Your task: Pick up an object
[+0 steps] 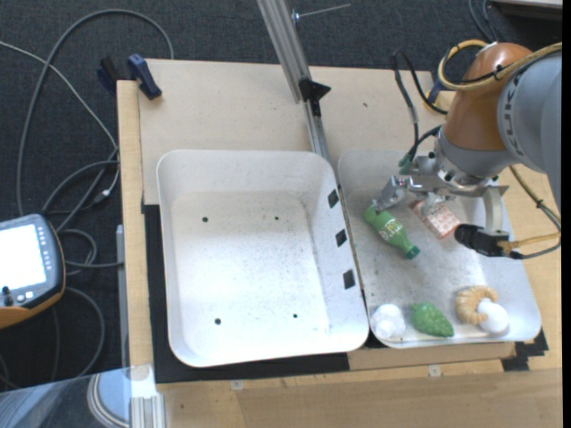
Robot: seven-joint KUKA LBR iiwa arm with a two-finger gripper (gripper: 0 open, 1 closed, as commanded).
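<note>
In the right bin (513,283) a green bottle (391,228) lies on its side, cap end pointing to the lower right. My gripper (393,194) hangs just above the bottle's upper left end, under the grey arm with its orange band (486,78). A red-and-white packet (437,218) lies right of the gripper, partly under the wrist. Along the bin's front edge sit a white ball (388,321), a green lumpy toy (431,319) and a tan pastry-like toy (470,301) with a white egg shape (492,316) against it.
The left bin (178,239) stands beside the right one, parted by a raised rim with black clips (343,257). A metal rail (290,52) slants in from the top. Cables trail around the arm on the right; a black part (477,237) juts below the wrist.
</note>
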